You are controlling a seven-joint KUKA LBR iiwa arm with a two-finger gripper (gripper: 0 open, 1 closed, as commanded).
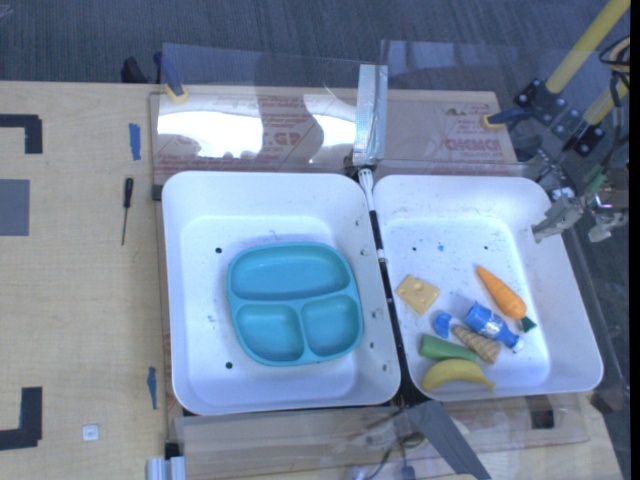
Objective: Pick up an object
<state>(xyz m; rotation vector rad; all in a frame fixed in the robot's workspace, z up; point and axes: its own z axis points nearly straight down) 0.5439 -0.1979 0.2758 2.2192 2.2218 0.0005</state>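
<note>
The right bin (455,196) holds several toy foods clustered in its near half. An orange carrot (500,291) lies slantwise at the right. A yellow cheese wedge (418,293) sits toward the left. A blue can (488,322) lies on its side beside a small blue piece (442,323). A tan cone (478,344) rests against a green vegetable (438,348). A yellow banana (457,373) lies nearest the front rim.
The left bin (195,218) holds a teal three-compartment plate (293,301). A metal divider post (370,113) stands behind where the bins meet. Cables and grey fittings (575,208) crowd the right bin's far right corner. A yellow rod (590,33) slants at top right.
</note>
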